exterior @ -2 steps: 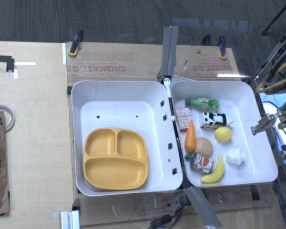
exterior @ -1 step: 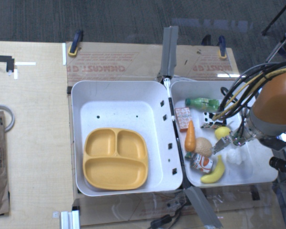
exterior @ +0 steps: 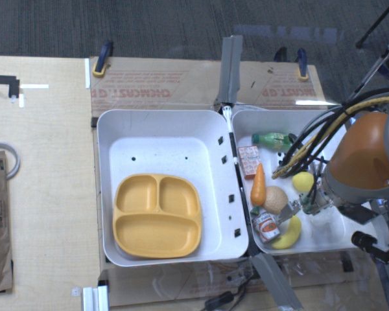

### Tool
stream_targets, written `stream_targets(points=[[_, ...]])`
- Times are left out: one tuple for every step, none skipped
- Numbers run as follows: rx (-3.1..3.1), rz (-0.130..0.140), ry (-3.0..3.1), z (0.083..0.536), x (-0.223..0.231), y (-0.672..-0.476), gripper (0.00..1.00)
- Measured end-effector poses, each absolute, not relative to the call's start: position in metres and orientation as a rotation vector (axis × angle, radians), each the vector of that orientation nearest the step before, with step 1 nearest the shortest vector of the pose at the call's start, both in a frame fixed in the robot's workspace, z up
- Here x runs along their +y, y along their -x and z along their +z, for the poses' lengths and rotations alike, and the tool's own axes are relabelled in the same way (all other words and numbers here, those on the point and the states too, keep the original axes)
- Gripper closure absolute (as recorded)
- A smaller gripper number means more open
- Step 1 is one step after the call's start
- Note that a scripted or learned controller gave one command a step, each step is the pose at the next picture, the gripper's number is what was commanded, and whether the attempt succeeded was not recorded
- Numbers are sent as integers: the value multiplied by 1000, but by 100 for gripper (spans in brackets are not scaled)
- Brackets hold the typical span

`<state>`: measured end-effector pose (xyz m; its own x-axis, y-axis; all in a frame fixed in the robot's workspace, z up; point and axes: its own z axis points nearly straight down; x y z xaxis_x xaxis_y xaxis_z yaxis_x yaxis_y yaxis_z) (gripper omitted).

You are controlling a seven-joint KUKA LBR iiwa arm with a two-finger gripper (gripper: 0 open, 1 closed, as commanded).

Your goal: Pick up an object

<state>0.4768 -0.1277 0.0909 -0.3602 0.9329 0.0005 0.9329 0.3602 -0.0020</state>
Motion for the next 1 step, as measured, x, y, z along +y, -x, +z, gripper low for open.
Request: stream_targets(points=[[-2313,3,2125,92,-116,-477,0]])
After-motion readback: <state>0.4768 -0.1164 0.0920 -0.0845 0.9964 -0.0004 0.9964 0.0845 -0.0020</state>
